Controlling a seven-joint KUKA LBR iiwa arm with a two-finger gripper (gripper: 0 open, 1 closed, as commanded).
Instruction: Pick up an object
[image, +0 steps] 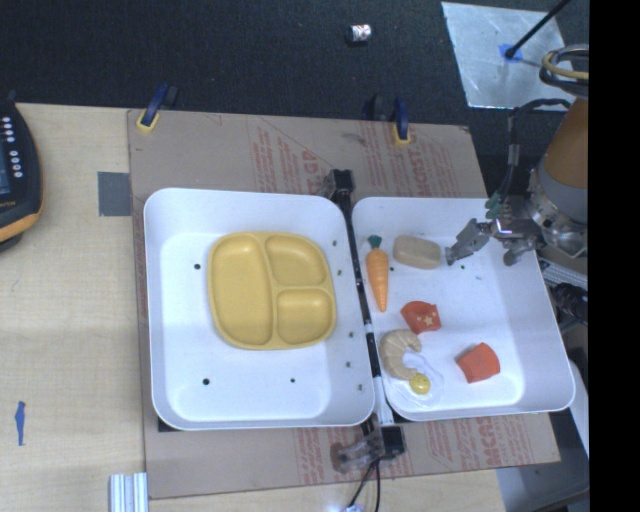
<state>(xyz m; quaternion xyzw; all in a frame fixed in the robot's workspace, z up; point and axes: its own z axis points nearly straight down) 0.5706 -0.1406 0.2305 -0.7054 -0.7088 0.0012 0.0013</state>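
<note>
Right, biggest things first: two white bins sit side by side, the left bin (170, 300) carrying a yellow tray (270, 290) with three compartments, the right bin (520, 300) holding all the small pieces. The arm (565, 160) leans in over the right bin's far right corner, and the gripper (488, 243) hangs there with its fingers spread apart, nothing between them.

Nearest candidate is the beige block (418, 252), just left of the fingertips near the bin's top edge. It looks like light toy food, probably firm plastic or foam, a bit smooth; a pinch across its short sides should do, I'd say. Beside it, against the divider wall, lies the carrot (377, 278), long and slim, pointing down the bin. It's best taken across its middle, though the wall leaves little room on its left.

Mid-bin sits the red piece (423, 317), rounded and likely to slip. The orange wedge (478, 362) lower right stands well apart from everything, with flat sides and plenty of open floor around it: the easiest grab, by my reckoning. The cream piece (402, 350) touches a small yellow bit (419, 383) near the bottom rim, so that corner is crowded.

Open room runs down the bin's right half.
</note>
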